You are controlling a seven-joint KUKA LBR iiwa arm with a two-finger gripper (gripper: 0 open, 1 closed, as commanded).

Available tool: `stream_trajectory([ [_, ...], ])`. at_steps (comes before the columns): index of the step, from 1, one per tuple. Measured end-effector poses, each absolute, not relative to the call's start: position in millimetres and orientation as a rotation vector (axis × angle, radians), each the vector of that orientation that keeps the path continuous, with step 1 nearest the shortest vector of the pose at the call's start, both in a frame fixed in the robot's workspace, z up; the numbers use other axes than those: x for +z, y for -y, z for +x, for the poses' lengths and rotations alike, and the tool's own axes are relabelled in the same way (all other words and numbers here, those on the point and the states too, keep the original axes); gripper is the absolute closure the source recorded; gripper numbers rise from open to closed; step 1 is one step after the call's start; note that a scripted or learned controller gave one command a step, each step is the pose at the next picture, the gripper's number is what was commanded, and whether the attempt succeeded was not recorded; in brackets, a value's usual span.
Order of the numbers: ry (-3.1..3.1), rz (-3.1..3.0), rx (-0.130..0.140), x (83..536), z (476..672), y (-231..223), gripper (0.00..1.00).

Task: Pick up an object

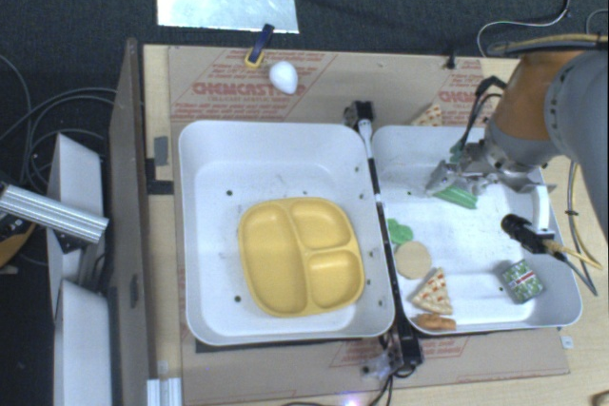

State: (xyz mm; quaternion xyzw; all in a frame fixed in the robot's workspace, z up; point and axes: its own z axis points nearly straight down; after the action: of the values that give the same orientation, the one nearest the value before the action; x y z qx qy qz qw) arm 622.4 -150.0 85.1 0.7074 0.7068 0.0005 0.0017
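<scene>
My gripper is low in the right bin, near its back wall. A flat green object lies directly under and just in front of it, touching or nearly touching it. In the same bin, along the left side, lie a small green leafy piece, a round tan cookie, a pizza slice and an orange-brown sausage. A green and white can lies on its side at the front right.
The left bin holds a yellow divided plate. Behind the bins, on the cardboard, rest a white egg and a small blue and yellow tool. A black divider runs between the bins.
</scene>
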Motion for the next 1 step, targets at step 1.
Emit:
stream_trajectory([
  [1,-2.212,2.215,0.007,181.2,602.5,179.0,0.00],
])
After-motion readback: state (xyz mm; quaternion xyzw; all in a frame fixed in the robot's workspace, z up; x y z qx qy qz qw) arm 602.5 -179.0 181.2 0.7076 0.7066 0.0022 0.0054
